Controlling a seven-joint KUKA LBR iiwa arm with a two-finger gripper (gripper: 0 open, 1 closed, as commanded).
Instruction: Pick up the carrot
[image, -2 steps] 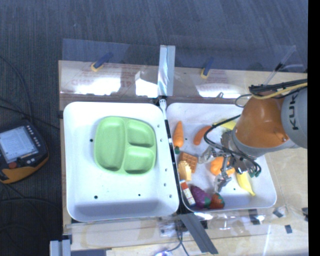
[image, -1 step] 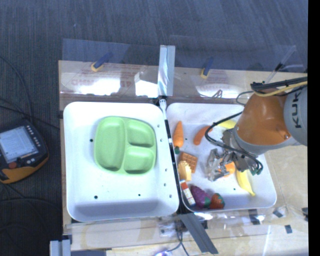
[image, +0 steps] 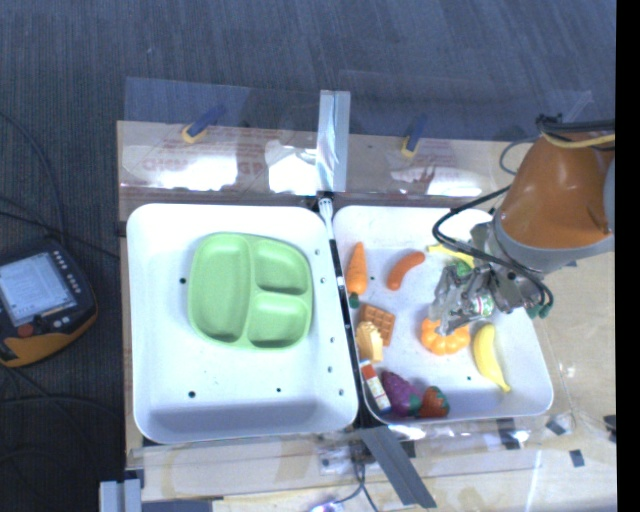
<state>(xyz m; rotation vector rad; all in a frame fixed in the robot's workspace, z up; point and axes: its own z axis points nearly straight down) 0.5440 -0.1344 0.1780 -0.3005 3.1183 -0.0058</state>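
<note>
Beside the carrot (image: 356, 268) lie a waffle (image: 376, 322) and sausage (image: 405, 268).

The arm (image: 560, 200) is a thick rounded body with a broad orange band and grey casing beneath it. Black cables (image: 470, 225) loop around the wrist. The hand (image: 455, 305) is small, of silvery metal with green specks.

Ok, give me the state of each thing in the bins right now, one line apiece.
Carrot: lying at the right bin's left wall, not gripped.
Gripper: low over the orange fruit, away from the carrot.
Banana: lying flat, right side.
Hot dog: lying flat.
Waffle: lying flat.
Green tray: flat in the left bin.
</note>
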